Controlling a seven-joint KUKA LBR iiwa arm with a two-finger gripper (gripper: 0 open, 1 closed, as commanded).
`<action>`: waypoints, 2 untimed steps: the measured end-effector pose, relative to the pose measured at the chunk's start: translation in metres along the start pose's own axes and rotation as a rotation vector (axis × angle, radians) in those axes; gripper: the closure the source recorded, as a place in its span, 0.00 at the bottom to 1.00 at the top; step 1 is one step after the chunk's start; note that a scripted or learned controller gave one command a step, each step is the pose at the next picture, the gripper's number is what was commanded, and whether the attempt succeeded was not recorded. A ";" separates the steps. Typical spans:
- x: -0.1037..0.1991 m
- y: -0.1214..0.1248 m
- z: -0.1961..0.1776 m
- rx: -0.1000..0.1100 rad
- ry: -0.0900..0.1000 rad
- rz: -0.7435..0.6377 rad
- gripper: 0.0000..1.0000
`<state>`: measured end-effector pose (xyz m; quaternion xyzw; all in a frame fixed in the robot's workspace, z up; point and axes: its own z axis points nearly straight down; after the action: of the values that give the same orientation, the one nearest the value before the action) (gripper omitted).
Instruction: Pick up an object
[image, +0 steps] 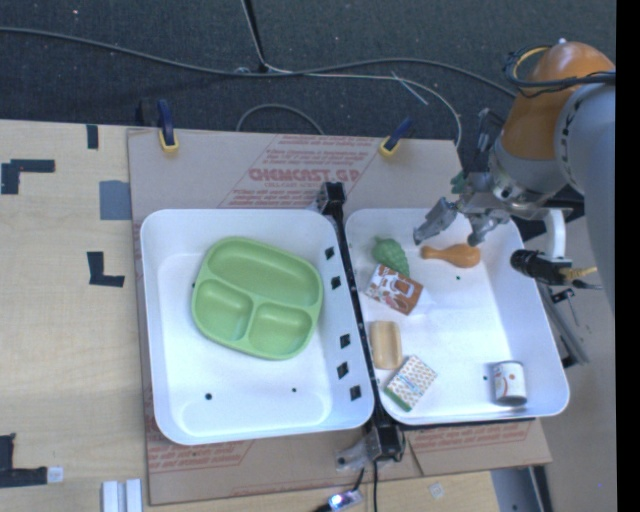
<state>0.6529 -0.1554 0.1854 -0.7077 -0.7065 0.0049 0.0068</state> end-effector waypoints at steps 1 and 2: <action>0.001 0.003 -0.010 -0.015 -0.002 -0.003 0.00; 0.005 0.007 0.053 -0.009 -0.003 -0.004 0.00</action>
<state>0.6594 -0.1501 0.1323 -0.7064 -0.7078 0.0029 0.0026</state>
